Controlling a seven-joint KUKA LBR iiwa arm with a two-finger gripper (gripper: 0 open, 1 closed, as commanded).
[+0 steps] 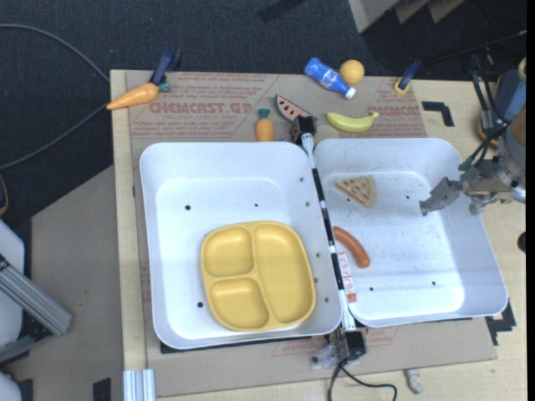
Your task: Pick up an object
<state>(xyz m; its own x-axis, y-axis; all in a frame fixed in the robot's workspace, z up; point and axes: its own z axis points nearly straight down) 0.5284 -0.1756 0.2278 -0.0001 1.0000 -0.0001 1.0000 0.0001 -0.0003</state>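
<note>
An object to pick up has yet to be chosen, going by how things lie: in the camera view two candidates lie in the right bin [468,295]. A sausage [352,246] rests on the bin floor close to the wall that this bin shares with the left bin [159,224], and a waffle-patterned wedge [358,190], perhaps a toy pizza slice or sandwich, lies further toward the bin's back wall, apart from the sausage.

The end effector [439,199] hangs over the right bin's far side, near the rim away from the shared wall, well apart from both pieces. One grey finger [436,197] points toward the wedge; how wide the end effector stands I cannot tell, but nothing is seen in it. So the step in hand looks like the approach, with no grasp made.

The left bin holds a yellow divided plate [255,274]. Behind both bins, on the surface [209,103], lie a carrot [134,97], a banana [351,121], a small bottle [328,78] and other toy food, all outside easy reach.

The next move likely calls for travelling across the right bin toward the wedge, the nearer piece, centring above it and descending.
</note>
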